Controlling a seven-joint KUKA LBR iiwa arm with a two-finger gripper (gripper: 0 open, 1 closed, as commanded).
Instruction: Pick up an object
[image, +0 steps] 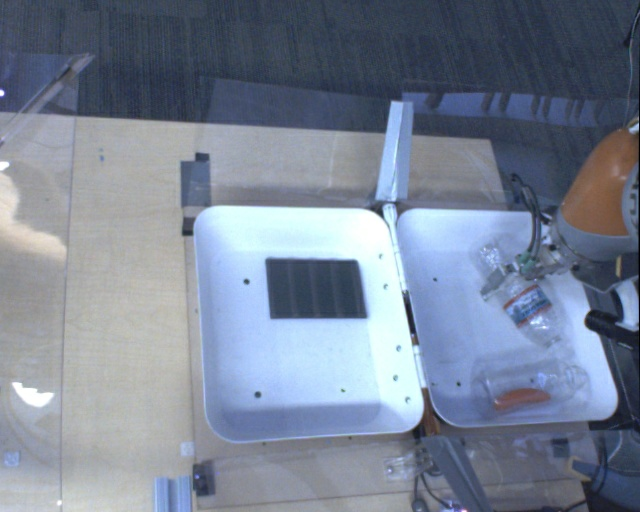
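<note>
Hovering over the right bin (440, 300), the end effector (530, 262) sits at the bin's far right part, directly above a clear plastic bottle (522, 300) with a blue-and-red label; whether it is spread or pressed together cannot be told at this size. That bottle lies on its side, slanted, its cap end toward the bin's far wall. Nearer the bin's front edge lies a second clear container (525, 388) with something orange-red inside.

Both look light, thin-walled and slick, likely to dent or squirt away under a hard pinch, so a grasp across the labelled middle of the bottle seems safest.

Reaching in from the bin's right side, the arm (600, 205) shows its orange band above the wrist, the wrist bent down toward the bottle.
</note>
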